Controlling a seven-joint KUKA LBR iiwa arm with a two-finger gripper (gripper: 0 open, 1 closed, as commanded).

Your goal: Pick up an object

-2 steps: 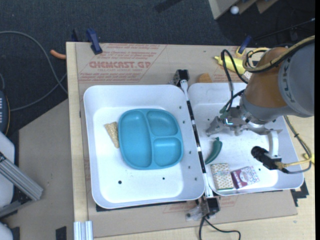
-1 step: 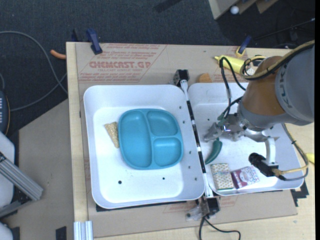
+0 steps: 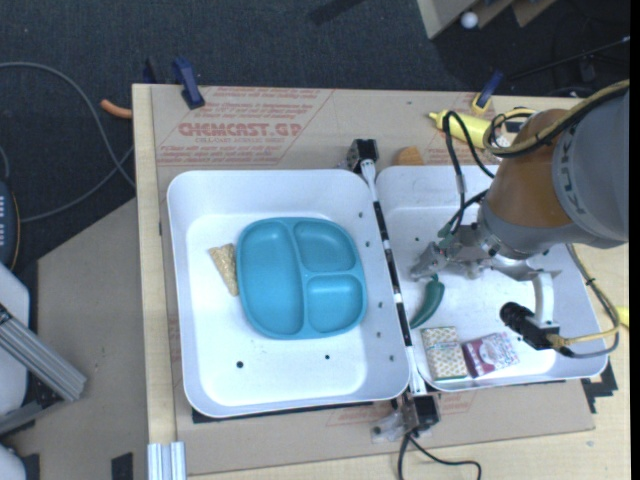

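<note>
My gripper (image 3: 436, 259) hangs low over the left part of the right bin (image 3: 420, 193), on the grey arm with the orange band (image 3: 530, 193) that comes in from the right. Just below it a green chili pepper (image 3: 428, 301) lies near the bin's left wall, apart from the gripper. Toward the front of that bin lie a small checkered packet (image 3: 441, 353) and a red and white packet (image 3: 489, 352) side by side. Nothing is seen held by the gripper.
The left bin (image 3: 200, 268) holds a blue divided plate (image 3: 300, 275) with a tan cracker-like piece (image 3: 224, 262) tucked at its left edge. A black connector with cables (image 3: 524, 325) hangs off the arm over the right bin. Clamps sit along the divider between the bins.
</note>
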